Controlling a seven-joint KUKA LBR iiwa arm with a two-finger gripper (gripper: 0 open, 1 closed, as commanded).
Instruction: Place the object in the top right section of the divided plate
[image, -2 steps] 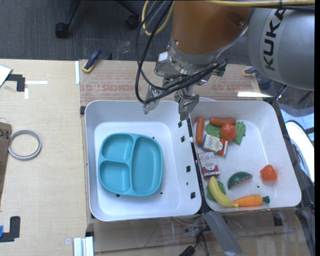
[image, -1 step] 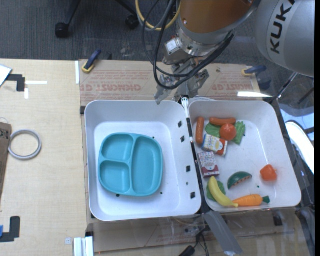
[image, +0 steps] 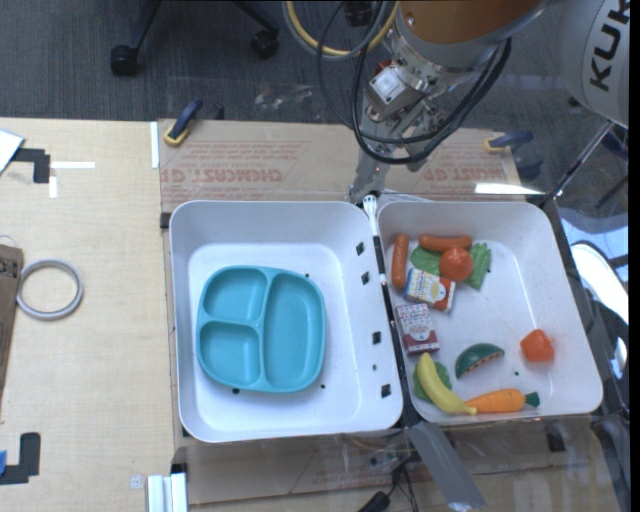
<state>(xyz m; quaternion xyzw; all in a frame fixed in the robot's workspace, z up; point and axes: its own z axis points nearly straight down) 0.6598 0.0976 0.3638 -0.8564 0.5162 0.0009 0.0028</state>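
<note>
Tabletop: I log plate (image: 262, 330) bare; toys (image: 450, 320) right of plate, none picked. Gripper (image: 375, 185) above; fingers' state unreadable.

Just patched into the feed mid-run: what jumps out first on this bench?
The bright teal divided plate sits alone in the left bin. The right bin holds a cluster of toy food: a banana and carrot along its near edge, an orange ball at its right. The arm's end effector hangs above the far rims.
</note>
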